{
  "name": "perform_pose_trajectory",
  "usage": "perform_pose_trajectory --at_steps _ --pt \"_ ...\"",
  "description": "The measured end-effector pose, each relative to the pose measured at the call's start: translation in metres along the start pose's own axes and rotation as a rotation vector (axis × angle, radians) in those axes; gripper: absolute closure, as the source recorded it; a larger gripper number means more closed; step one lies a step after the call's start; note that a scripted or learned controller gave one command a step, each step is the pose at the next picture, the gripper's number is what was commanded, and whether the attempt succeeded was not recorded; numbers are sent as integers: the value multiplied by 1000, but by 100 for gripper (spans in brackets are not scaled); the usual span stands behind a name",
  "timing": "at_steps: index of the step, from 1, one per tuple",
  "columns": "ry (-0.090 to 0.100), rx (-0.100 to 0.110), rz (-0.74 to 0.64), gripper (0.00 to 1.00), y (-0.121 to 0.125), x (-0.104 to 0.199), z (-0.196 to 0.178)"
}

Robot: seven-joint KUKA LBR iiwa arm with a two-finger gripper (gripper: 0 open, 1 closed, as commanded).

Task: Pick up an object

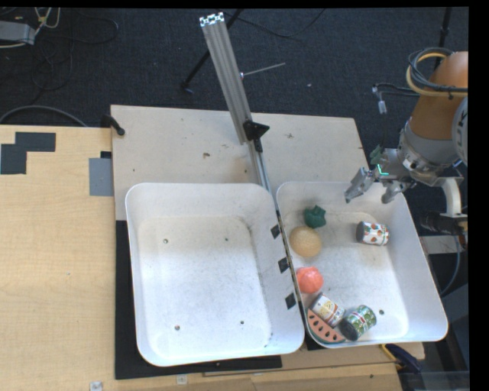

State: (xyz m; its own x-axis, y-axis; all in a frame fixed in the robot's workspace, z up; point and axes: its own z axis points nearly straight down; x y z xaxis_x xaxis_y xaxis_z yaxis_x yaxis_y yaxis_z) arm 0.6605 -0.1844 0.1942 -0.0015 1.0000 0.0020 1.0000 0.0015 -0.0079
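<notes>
Objects crowd the near corner of the right bin [428, 321] as we look down: a watermelon slice [322, 329], a small can [327, 308], and a green-labelled can [357, 321] touching it. Farther back we find an orange ball [309, 279], a tan ball [306, 243], a green toy [314, 216] and a white cup [372, 233]. Beyond them, above the bin's far rim, we see the gripper [372, 188] hanging with fingers spread, holding nothing.

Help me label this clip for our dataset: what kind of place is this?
Probably a robotics lab set up for bin-picking trials. A grey arm's gripper hangs open over a white bin of small toy items, an aluminium rail stands behind, and cables trail over dark carpet.
</notes>
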Motion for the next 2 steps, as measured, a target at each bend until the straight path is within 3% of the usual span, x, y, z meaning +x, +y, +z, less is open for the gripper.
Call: perform_pose_trajectory --at_steps 1,2 --pt "-2 -4 -4 0 1 0 -3" --pt "-1 -1 1 0 -3 -1 41"
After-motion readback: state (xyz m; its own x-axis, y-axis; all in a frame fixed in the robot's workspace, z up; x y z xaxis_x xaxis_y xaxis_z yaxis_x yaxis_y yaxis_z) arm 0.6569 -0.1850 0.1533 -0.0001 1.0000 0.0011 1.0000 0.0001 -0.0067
